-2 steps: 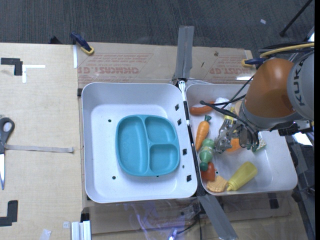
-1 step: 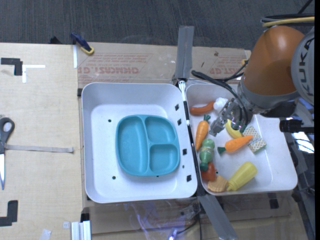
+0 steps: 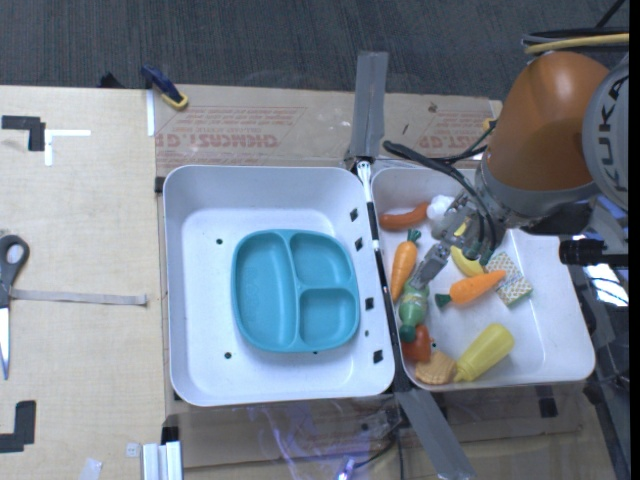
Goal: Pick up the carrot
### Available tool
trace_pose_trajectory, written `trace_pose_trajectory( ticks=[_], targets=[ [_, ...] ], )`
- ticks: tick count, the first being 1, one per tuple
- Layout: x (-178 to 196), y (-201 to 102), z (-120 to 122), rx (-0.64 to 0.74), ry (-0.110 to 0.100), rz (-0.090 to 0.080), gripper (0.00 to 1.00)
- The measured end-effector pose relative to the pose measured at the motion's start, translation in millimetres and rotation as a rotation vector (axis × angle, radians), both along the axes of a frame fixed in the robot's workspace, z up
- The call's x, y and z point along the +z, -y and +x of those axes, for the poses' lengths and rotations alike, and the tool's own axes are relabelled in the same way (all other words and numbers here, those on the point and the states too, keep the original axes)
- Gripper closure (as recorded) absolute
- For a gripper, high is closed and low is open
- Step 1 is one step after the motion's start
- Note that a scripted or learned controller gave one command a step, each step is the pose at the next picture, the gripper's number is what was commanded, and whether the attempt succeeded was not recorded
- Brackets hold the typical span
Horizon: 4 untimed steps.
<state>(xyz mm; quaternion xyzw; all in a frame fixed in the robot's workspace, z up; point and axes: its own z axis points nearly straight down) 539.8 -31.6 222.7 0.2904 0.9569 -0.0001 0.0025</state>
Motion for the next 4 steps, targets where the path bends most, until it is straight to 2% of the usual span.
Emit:
trace_pose_trajectory(
  ticks=[1,4],
  targets=[
    [-31.7,-41.0,30.6,-0.151,-0.005,0.000,0.00],
    [-31.7,-41.0,30.6,-0.151,-0.005,0.000,0.00]
  ],
)
